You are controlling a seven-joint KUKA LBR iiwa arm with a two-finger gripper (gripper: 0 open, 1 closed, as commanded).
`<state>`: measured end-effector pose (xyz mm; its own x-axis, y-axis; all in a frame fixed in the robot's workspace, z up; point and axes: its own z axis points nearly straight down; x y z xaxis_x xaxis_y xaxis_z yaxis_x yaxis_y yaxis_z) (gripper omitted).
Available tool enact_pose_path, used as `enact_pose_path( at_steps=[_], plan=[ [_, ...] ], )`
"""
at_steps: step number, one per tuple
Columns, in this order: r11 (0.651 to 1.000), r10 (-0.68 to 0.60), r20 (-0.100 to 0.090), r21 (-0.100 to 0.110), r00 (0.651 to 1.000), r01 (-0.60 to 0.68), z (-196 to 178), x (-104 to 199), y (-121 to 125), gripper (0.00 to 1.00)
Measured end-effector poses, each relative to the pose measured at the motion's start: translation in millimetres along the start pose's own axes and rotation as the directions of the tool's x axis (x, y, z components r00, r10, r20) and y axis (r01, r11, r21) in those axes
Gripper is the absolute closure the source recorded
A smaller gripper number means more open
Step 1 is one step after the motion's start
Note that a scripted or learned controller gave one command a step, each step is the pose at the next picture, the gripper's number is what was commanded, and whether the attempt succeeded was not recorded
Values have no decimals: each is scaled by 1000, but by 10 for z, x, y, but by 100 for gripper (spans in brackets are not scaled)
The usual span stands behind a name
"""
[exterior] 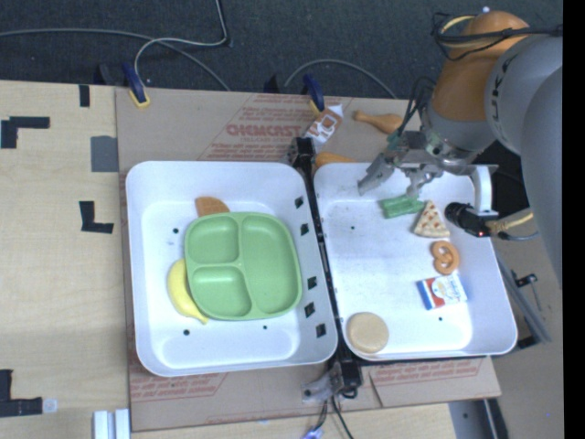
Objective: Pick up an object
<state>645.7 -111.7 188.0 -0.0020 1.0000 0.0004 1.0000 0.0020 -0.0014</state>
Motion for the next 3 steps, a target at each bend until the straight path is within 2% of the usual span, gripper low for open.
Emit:
enact_pose_path(
  at_steps=[1, 2, 3],
  plan=[
    [1000, 1, 2, -4, 1000, -1, 1013, -468, -163, 0],
    [1000, 1, 3, -4, 1000, -1, -211, -806, 231, 0],
    [1000, 1, 1, -4, 1000, -1, 1014, -515, -154, 0]
  ],
)
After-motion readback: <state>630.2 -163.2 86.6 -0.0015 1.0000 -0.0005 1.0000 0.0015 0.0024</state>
